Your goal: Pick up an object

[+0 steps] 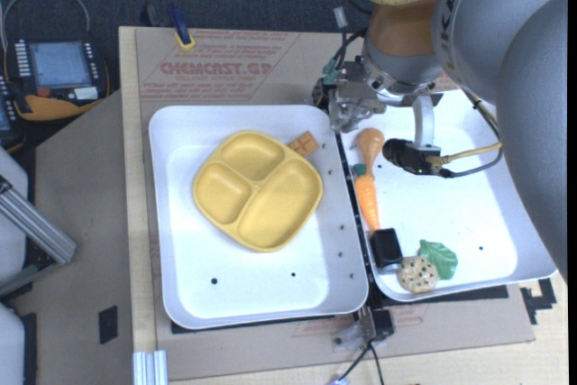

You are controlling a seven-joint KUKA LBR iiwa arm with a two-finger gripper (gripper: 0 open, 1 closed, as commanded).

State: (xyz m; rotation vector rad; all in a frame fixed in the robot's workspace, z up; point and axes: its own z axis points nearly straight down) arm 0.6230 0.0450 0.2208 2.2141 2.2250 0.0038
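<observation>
The two-finger gripper (pixel 350 114) hangs over the divide between the two shallow white bins, at their far end; whether it is open or closed cannot be made out. Just below it in the right white bin (pixel 487 221) lies an orange plastic carrot (pixel 365 185), touching nothing of the gripper. Further toward the near edge sit a small black block (pixel 386 246), a round speckled cookie (pixel 417 274) and a green leafy piece (pixel 440 255). To the gripper's left, the left white bin (pixel 180 257) holds a yellow three-compartment plate (pixel 258 189) with a small brown block (pixel 304 143) at its rim.
</observation>
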